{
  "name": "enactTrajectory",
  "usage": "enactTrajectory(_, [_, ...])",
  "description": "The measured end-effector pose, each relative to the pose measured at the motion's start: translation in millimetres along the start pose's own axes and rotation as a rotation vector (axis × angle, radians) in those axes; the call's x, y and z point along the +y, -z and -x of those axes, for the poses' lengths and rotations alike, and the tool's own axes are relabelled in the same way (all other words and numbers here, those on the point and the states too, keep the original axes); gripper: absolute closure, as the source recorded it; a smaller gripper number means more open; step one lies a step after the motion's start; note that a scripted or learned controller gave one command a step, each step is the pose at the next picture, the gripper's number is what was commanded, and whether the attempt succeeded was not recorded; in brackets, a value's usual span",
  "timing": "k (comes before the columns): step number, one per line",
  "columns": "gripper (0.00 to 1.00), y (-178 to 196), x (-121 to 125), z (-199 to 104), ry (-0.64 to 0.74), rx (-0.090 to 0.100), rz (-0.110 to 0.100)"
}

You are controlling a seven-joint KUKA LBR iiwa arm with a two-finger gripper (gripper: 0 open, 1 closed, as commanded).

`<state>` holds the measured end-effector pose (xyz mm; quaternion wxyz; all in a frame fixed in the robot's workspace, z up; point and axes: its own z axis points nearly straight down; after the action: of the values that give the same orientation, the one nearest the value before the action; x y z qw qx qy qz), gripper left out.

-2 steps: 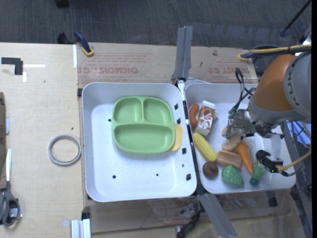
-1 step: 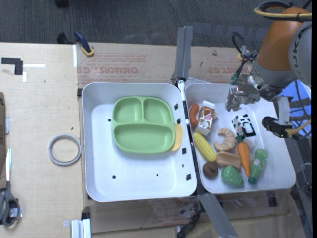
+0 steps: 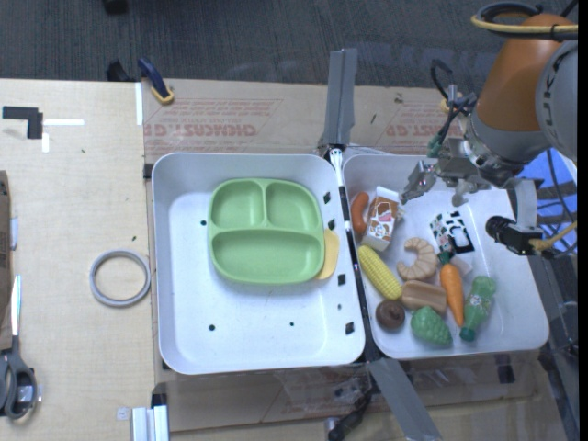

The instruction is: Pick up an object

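Note:
My gripper [image 3: 439,188] hangs over the back of the right bin [image 3: 524,333], fingers spread open with only white bin floor showing between them. Just below it lies a black-and-white patterned card [image 3: 450,232]. To its lower left stands a small carton [image 3: 381,220] beside a red sausage [image 3: 358,211]. Further forward lie a corn cob [image 3: 378,272], a croissant [image 3: 421,257], a carrot [image 3: 451,288], a bread roll [image 3: 423,295], a brown round piece [image 3: 390,315], broccoli [image 3: 430,326] and a green bottle [image 3: 476,307].
The left bin [image 3: 184,338] holds a green divided plate [image 3: 266,231] with a yellow piece [image 3: 330,254] tucked under its right edge. On the bench to the left lie a tape ring [image 3: 119,277] and scissors [image 3: 14,379]. A metal divider [image 3: 340,99] separates the bins.

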<state>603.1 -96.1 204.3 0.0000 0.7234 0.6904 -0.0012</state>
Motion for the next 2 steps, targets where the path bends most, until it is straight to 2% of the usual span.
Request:
enactTrajectory(1, [0.0,-93,-56,92,0.115,-0.004,0.012])
enactTrajectory(2, [0.0,-113,-121,101,0.088,0.004,0.0])
